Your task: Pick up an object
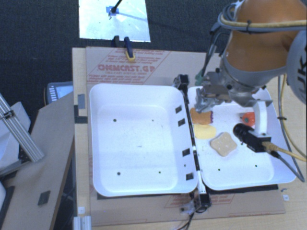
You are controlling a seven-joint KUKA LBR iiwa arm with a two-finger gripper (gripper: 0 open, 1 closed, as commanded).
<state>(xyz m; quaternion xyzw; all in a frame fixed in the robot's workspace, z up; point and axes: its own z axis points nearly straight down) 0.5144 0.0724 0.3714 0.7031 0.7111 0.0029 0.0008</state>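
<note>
My gripper (203, 104) hangs low over the back left corner of the right bin (268, 174). Directly beneath it, touching or nearly touching its tip, lies an orange-brown piece (201, 118). A flat yellow piece (205, 132) rests just in front of that one. Further toward the front sits a tan square like a slice of toast (223, 144). A small orange-red object (247, 116) lies to the right, partly hidden by the arm's hardware. The big orange band of the arm (266, 28) covers the bin's back right part.
The left bin (96, 128) adjoins the right one along a seam with black clips (184, 123). Both stand on a cardboard sheet (127, 66). A shiny metal plate (114, 13) lies behind the bench.
</note>
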